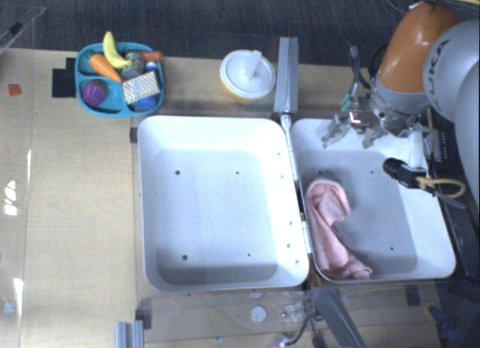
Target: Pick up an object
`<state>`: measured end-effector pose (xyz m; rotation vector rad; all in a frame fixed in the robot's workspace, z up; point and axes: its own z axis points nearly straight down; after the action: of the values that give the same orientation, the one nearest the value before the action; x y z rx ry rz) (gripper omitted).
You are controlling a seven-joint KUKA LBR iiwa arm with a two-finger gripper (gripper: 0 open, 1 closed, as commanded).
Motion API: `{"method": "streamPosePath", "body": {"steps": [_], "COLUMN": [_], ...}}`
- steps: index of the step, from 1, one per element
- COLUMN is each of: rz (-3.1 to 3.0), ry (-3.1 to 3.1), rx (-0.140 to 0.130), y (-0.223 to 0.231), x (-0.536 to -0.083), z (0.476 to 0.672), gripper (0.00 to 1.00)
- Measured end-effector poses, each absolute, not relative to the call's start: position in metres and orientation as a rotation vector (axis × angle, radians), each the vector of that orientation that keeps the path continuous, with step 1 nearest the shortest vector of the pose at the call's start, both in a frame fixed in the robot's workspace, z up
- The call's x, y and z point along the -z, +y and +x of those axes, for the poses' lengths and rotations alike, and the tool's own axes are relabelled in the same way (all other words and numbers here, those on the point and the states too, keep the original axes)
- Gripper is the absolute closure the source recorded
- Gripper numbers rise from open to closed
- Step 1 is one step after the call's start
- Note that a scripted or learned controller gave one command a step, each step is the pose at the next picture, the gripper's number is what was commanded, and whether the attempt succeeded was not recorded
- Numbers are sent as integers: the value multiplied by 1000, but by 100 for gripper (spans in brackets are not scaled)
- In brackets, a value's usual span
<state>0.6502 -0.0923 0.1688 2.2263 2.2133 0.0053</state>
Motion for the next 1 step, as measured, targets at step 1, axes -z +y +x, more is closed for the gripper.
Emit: {"method": "streamPosePath", "body": {"steps": [1], "rz": [2124], "ry": [2307], "rx": [-8], "y": [-100], "x": [-96], "z": [621], "gripper": [0]}}
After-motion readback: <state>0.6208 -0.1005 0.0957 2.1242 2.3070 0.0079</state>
